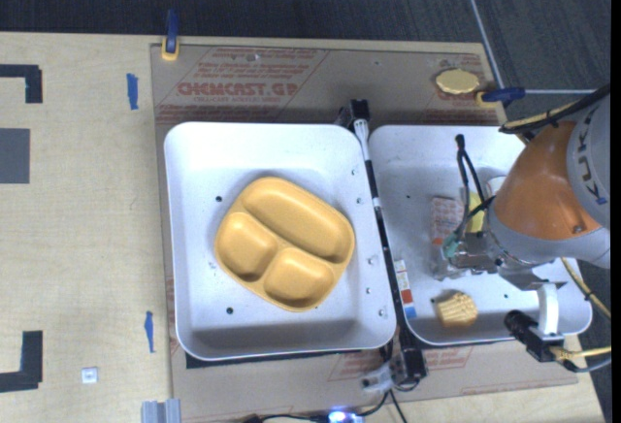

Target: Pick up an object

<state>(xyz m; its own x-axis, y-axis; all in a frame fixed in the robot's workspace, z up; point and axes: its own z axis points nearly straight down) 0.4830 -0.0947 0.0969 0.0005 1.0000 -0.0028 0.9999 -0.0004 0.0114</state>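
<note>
1. The small tan object lies in the right bin, near its front wall.
2. The pincer sits just behind it, over a pale packet.
3. Whether the pincer is apart or together cannot be told.

Arm cut off by right edge. Tool mostly hidden under wrist and cables. Right bin partly covered by arm. Printed packet beside tool, print too small to read, lower part hidden.
</note>
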